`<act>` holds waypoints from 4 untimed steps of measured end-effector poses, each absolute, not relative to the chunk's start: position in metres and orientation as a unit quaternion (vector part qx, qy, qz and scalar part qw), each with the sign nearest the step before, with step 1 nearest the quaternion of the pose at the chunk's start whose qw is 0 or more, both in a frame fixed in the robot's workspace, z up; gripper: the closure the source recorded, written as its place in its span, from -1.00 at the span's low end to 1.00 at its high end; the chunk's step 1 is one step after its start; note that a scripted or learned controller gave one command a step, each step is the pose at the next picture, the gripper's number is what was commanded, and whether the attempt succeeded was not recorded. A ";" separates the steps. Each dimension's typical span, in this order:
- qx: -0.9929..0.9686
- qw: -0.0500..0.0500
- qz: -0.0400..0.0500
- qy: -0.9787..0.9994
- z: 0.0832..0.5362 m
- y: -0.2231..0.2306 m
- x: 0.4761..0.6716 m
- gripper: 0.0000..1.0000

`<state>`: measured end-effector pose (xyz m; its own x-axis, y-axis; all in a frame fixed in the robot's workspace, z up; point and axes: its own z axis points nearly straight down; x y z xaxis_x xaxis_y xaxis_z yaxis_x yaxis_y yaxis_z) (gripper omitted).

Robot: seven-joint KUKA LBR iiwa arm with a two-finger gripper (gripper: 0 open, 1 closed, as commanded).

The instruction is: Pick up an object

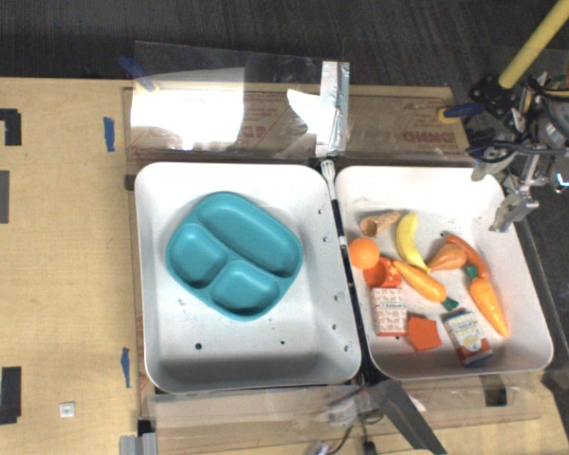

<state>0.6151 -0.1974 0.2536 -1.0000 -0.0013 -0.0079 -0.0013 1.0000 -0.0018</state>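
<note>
left bin [161, 349]: teal divided plate [232, 252], near centre. right bin [531, 349]: banana [409, 239], upright, mid-bin; orange [363, 253] just left of banana; beige piece [379, 223] above orange; carrot [487, 304] toward right wall; second carrot [419, 280] slanted at centre; white-red carton [390, 310] and orange block [423, 333] toward front; small carton [467, 336] at front right. gripper [508, 211]: over right bin's far right corner, holding nothing; finger state: cannot tell.

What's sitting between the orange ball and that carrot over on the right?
In the camera view, between the orange ball and the carrot lies a long yellow-orange toy vegetable, slanting across the right bin.
</note>
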 end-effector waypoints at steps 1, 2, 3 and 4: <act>-0.050 -0.002 0.001 0.999 0.106 -0.209 0.578 -1.00; -0.024 0.006 0.000 1.000 0.089 -0.144 0.552 -1.00; -0.048 0.008 -0.004 0.999 0.090 -0.109 0.535 -1.00; -0.081 0.022 -0.009 0.996 0.096 -0.104 0.520 -1.00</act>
